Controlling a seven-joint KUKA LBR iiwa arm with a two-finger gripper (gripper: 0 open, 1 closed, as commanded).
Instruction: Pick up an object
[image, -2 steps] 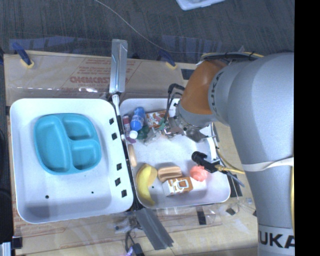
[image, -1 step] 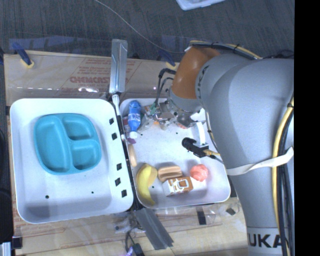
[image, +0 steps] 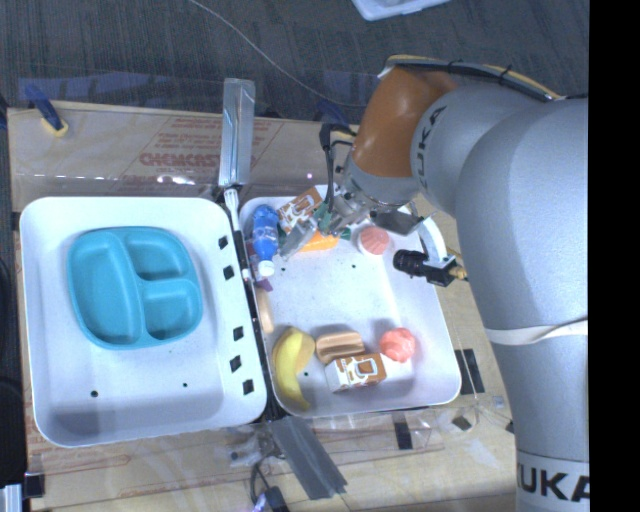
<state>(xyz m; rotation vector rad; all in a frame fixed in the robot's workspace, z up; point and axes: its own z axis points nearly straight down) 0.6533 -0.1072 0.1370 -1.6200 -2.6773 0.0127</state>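
"KUKA" is legible on the arm (image: 520, 250). The left bin (image: 40, 330) holds a blue divided tray (image: 135, 285); the right bin (image: 435, 330) holds a banana (image: 290, 365), a blue bottle (image: 264, 235) and small items. The gripper (image: 335, 215) sits at the far end of the right bin; finger state cannot be told.

A single fixed camera looks down on the bench (image: 120, 140) from above, at a slant rather than straight overhead. It stands far enough back to take in both white bins whole: the left bin (image: 60, 400) lies toward the frame's left and the right bin (image: 440, 340) near its middle. The grey arm (image: 520, 200) enters from the frame's right, close to the lens, and covers the bench's right edge.
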